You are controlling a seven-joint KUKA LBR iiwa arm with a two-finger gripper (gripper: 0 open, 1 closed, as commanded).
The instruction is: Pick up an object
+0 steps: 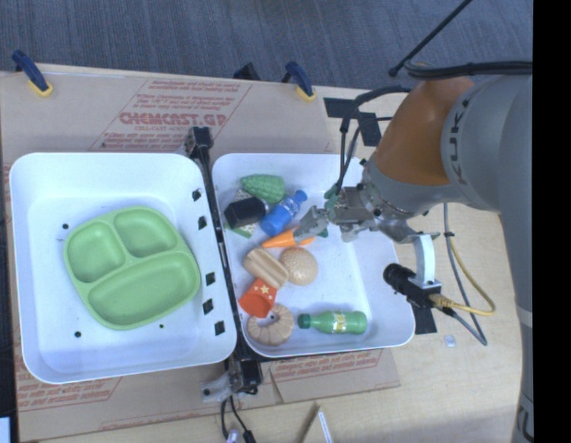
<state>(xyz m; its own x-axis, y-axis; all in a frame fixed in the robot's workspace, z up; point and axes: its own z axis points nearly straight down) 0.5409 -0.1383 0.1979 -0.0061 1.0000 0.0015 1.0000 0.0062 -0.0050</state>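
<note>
Hovering gripper (310,221) | fingers parted, nothing held | orange carrot (287,239) just below | right bin (382,289)

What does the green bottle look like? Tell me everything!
The green bottle is a small toy, shiny like plastic, with a dark green cap and a yellow label round its middle. It lies on its side near the front edge of the right bin, cap pointing left toward the donut, which it seems barely to touch.

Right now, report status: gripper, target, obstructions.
Gripper low in right bin, over carrot; nothing held. Blue bottle, bread roll crowd close.
</note>
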